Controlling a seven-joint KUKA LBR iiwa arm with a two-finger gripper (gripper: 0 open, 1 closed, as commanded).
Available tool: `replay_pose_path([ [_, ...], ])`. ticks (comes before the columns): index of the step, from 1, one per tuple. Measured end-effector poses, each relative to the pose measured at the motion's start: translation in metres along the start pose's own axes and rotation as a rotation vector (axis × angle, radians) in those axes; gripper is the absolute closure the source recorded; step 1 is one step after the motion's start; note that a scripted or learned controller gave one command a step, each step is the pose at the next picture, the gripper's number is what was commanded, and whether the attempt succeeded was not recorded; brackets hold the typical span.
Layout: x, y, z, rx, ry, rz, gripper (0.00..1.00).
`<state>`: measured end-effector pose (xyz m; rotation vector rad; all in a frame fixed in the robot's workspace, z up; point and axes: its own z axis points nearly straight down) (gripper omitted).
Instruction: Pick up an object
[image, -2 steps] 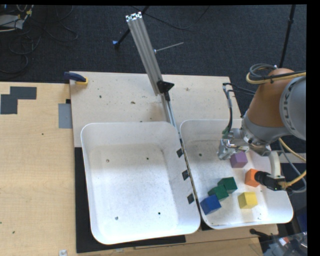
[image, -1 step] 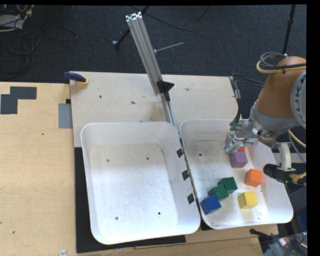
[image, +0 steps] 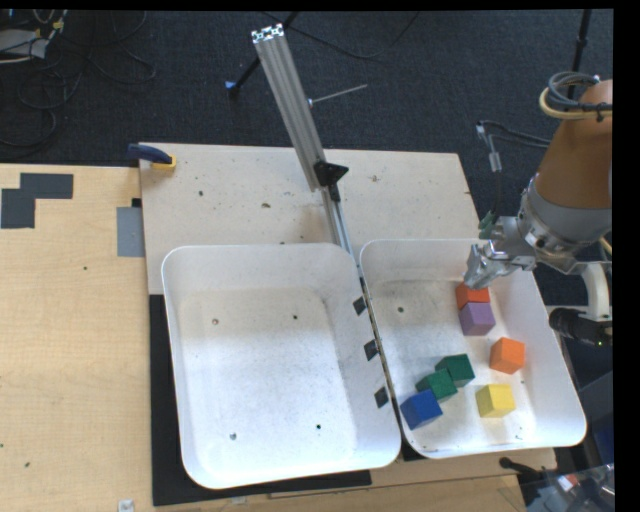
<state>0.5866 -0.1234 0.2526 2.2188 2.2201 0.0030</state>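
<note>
Can't tell how the jaws stand; the gripper (image: 482, 268) sits right on the red block (image: 472, 296) in the right bin (image: 560, 420). Purple block (image: 477, 317) touches it, with orange (image: 507, 355), yellow (image: 495, 400), green (image: 447, 375) and blue (image: 421, 408) blocks nearby.

Fixed overhead camera, slanted down on both bins (image: 262, 262)

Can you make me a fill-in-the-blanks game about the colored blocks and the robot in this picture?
1. All the blocks lie in the ____ bin.
2. The gripper is right above the ____ block at the top of the bin.
3. The purple block touches the ____ block just above it.
4. The blue block sits next to the ____ blocks.

Missing words: right; red; red; green
</note>
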Motion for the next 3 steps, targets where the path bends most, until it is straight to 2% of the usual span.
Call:
replay_pose_path([
  [2, 0.12, -0.006, -0.003, 0.008, 0.003, -0.005, 1.0],
  [3, 0.169, -0.005, -0.005, 0.006, 0.003, -0.005, 1.0],
])
